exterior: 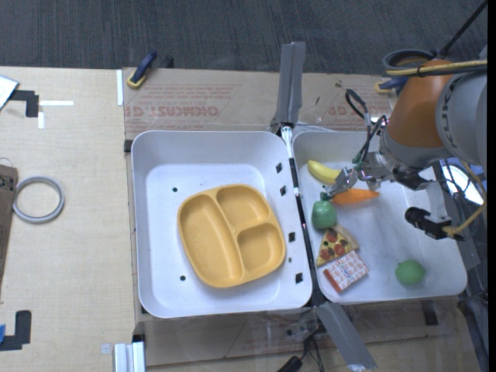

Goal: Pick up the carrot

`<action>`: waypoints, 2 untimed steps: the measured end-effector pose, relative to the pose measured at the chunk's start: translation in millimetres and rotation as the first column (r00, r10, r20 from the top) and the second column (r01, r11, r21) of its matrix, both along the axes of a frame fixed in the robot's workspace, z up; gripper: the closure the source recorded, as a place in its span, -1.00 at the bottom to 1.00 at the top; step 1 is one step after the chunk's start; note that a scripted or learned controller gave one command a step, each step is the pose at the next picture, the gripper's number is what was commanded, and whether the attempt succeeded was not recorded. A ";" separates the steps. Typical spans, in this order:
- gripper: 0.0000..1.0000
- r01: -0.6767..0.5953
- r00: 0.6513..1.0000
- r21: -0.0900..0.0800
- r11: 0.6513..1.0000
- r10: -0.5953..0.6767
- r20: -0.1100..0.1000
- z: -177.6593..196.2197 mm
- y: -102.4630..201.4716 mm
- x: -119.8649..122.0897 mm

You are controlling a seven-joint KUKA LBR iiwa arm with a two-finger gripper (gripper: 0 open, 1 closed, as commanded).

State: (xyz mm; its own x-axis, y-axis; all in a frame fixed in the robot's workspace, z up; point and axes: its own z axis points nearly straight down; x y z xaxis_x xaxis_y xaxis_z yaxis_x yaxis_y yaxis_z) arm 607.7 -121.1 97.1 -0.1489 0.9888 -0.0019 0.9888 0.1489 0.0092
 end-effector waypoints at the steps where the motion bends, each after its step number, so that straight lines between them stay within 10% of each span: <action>1: -1.00 -0.132 0.991 0.000 0.991 0.132 -0.011 46.5 -54.9 -35.4; 2: -1.00 -0.255 0.967 0.002 0.967 0.255 -0.012 -7.6 -17.8 -21.8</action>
